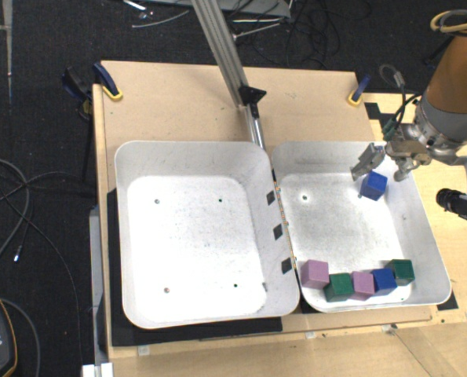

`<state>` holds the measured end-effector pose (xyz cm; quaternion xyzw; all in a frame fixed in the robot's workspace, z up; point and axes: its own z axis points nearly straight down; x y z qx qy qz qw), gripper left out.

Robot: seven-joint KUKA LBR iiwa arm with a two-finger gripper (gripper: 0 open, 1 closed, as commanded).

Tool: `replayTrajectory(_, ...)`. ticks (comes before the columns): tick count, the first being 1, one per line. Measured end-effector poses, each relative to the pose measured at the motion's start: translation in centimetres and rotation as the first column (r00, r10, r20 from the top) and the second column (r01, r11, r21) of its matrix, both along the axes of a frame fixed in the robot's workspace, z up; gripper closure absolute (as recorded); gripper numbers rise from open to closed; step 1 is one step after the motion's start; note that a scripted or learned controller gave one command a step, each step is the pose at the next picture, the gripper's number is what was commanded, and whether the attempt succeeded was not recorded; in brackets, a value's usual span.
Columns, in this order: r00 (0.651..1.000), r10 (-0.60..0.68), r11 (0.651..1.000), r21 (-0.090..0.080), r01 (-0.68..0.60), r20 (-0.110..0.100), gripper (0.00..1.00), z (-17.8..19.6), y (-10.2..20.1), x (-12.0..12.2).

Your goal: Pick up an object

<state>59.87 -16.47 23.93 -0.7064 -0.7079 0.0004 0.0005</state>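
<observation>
— Five cubes sit along the lower edge of the right bin point(421, 234): a pink-violet cube point(315, 272), a green cube point(339, 287), a second pink cube point(363, 283), a blue cube point(384, 279) and a dark green cube point(403, 270); they stand close together in a row, several touching.

— And the pincer?

— Upper right of the frame; the pincer point(388, 166) hangs over the right bin's upper part, fingers spread apart; a lone blue block point(373, 185) shows just below and between them; whether it is gripped or merely beneath them, I cannot tell.

— The left bin point(131, 179)?

— White, speckled, lying beside the right one on the desk point(178, 100).
</observation>
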Motion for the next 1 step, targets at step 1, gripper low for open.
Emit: replayTrajectory(1,1.000,-0.008,1.000,-0.002,0.008,-0.004,0.00,-4.57,-5.78,-2.69)
